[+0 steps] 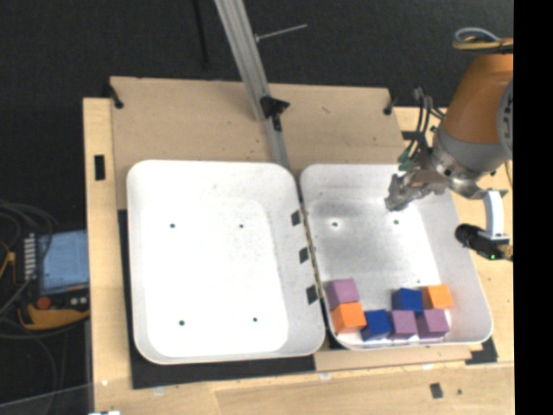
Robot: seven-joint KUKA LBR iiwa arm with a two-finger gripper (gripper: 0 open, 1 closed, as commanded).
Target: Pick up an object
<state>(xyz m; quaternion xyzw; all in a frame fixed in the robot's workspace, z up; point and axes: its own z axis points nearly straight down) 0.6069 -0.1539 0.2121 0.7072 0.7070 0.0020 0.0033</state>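
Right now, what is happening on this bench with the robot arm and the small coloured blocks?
A grey KUKA arm with an orange band reaches in from the right, and its two-finger gripper is over the upper part of the right shallow white bin. Nothing is seen between its fingers. The small purple, orange and blue blocks lie clustered along the near edge of that bin, apart from the gripper. The left shallow white bin sits beside it.

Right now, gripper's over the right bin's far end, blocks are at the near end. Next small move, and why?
Probably travel toward the near edge of the shallow white right bin before descending. The two-finger gripper hangs over bare floor at the far end, while the small purple, orange and blue cubes all cluster along the near wall. The purple cube at the cluster's left looks like the nearest target.
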